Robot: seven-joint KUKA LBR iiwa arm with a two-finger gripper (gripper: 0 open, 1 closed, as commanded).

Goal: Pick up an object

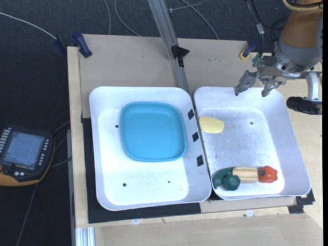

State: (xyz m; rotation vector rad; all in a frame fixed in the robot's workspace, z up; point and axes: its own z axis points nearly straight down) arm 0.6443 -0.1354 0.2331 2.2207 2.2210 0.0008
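Jaws spread wide, nothing held, above the right bin's (292,137) far rim.
Bare floor is seen below them; 3 objects (245,176) are crowded at the near edge.

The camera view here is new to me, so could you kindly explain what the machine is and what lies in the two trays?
One camera looks down at a slant on a bench. From the right reaches a grey and orange robot arm ending in a two-finger gripper, open and holding nothing, above the far edge of the right bin. That bin holds a yellow piece and, near its front, a green object, a tan stick and a red object. The left bin holds a blue plate.
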